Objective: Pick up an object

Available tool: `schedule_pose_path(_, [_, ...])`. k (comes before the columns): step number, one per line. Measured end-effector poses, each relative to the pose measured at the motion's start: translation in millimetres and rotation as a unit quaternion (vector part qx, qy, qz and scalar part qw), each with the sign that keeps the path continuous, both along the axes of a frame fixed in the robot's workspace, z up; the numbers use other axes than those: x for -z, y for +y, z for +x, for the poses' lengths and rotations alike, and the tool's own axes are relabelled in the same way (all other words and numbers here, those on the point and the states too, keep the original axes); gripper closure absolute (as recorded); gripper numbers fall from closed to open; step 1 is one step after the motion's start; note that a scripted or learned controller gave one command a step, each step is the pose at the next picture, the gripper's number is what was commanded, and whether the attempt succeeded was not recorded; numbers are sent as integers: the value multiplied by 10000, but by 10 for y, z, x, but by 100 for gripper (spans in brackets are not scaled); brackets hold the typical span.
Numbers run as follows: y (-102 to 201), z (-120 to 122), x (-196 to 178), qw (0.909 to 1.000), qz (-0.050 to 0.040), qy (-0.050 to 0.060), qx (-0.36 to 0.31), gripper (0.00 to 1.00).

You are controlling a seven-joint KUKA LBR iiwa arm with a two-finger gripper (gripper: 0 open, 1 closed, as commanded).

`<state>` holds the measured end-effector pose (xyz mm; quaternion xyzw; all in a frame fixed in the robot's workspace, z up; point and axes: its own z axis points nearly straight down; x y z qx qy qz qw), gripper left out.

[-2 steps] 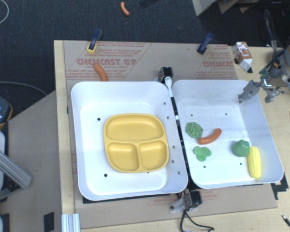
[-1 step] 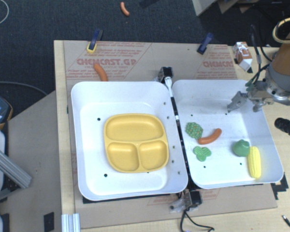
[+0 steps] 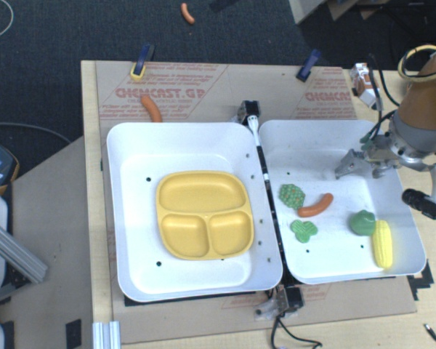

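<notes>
— So where are the jaws (image 3: 357,163) of the grey arm with the orange band (image 3: 419,115)?

— Over the upper right part of the right shallow white bin (image 3: 316,138), reaching in from the right. The two fingers stand apart, with nothing between them.

— And the things to pick?

— All lie in that right bin: a bumpy green vegetable piece (image 3: 291,195), just beside it an orange sausage (image 3: 315,205), below them a small green leafy piece (image 3: 304,230), and near the right wall a green pepper-like lump (image 3: 362,223) touching a yellow corn cob (image 3: 382,243).

— The left bin?

— The left white bin (image 3: 131,195) holds a yellow three-compartment plastic plate (image 3: 203,214). Another orange sausage (image 3: 152,108) lies on the cardboard-topped worktop (image 3: 203,89) behind it.
</notes>
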<state>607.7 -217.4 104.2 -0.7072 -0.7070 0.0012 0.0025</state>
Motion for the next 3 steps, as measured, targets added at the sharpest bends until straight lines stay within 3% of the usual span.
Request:
schedule_pose_path(1, [39, 15, 195, 10000, 26, -15, -15, 0])
schedule_pose_path(2, [23, 18, 81, 10000, 3, -31, -13, 100])
schedule_pose_path(3, [124, 47, -437, 10000, -21, -61, -10, 100])
